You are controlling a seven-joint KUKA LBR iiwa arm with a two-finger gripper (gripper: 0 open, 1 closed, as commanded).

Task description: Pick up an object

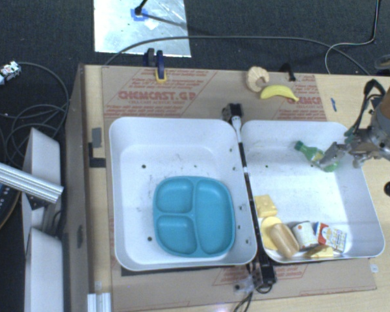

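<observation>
Grey arm [385, 125] low, gripper [331, 158] at green bottle [310, 151].

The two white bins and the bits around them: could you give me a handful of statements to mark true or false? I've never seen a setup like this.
1. A blue divided plate lies in the left bin. True.
2. The banana lies inside the right bin. False: it lies on the bench behind the bins, beside a small tan object.
3. The gripper is over the right bin, beside a green object. True.
4. The small food items are piled at the right bin's far edge. False: they sit along its near edge.
</observation>
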